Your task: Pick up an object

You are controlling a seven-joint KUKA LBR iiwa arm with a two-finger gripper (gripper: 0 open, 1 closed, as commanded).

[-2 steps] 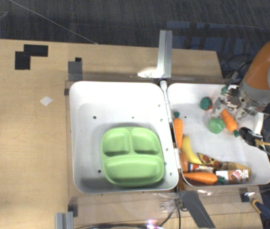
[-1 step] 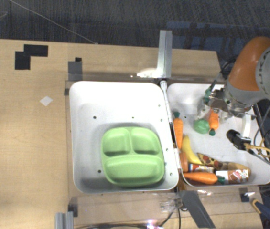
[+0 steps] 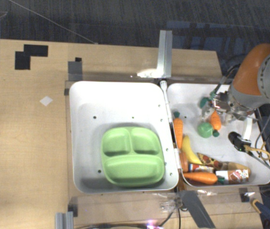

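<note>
Nearest the camera, at the bottom edge of the right bin (image 3: 267, 175), a carrot (image 3: 200, 178) lies on its side against the front wall, with a dark bottle with a red and white label (image 3: 230, 171) lying just behind it and stretching toward the bin's right corner. A banana (image 3: 190, 150) rests just beyond these, curving up toward a second, longer carrot (image 3: 178, 129) that lies along the bin's left wall. In the left bin (image 3: 82, 128), a green divided tray (image 3: 133, 155) sits in the near half, flat on the white floor, well apart from the items in the other bin. Farther back in the right bin, a round green object (image 3: 205, 129) lies on the floor, and a small orange carrot-shaped piece (image 3: 215, 120) sits touching or just beside it. The pincer (image 3: 214, 109) hovers right over that orange piece, which appears to sit between its fingers, though whether they actually clamp it cannot be told for sure. The grey arm with its orange band (image 3: 249, 75) reaches in from the right above the bin's far corner. Both bins rest side by side on the wooden table (image 3: 25, 142).
</note>
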